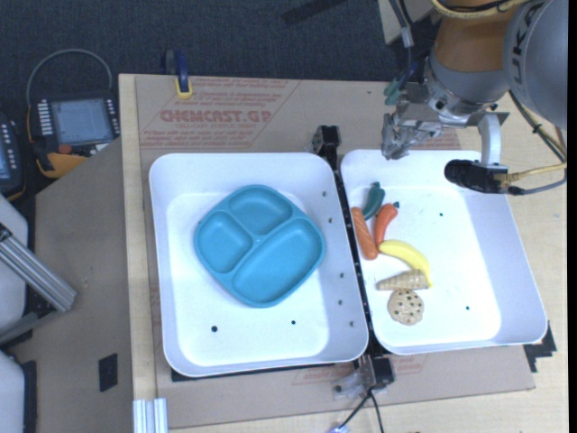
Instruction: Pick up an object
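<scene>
Whether my gripper (394, 148) is parted or closed, I cannot tell; it hangs above the right bin's (505, 269) far-left corner, the curved yellow banana (406, 257) well nearer.

bench (144, 124) bears left bin (180, 332); right bin (505, 287)

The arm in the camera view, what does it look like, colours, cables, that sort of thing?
The arm is rounded and grey, with a broad orange band above the wrist. Black cables loop around that band. Below it sits a grey metal gripper with exposed small parts, and a black, rounded attachment sticks out on a pale bracket.
</scene>
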Controlling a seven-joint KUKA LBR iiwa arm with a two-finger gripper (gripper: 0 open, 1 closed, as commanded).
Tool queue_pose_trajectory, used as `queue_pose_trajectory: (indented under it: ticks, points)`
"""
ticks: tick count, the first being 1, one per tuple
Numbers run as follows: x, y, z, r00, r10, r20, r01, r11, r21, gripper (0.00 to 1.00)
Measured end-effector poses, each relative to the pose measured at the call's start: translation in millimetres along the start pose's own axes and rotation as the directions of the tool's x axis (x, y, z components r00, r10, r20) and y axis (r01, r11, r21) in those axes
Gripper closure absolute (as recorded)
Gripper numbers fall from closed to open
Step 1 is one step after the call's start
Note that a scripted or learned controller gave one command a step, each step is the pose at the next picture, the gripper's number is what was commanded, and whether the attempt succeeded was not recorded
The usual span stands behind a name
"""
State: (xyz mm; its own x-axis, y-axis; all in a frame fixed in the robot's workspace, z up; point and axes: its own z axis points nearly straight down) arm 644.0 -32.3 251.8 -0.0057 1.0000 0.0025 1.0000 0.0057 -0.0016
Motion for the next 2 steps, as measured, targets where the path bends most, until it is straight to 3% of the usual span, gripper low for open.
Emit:
queue_pose_trajectory:
  ticks: [1,2]
  points:
    - [52.4,-11.0,14.5,1.0,0.0,0.0,0.0,1.0,0.002,1.0]
    - [111.0,-0.7,26.6,1.0,-0.001,0.001,0.001,1.0,-0.002,1.0]
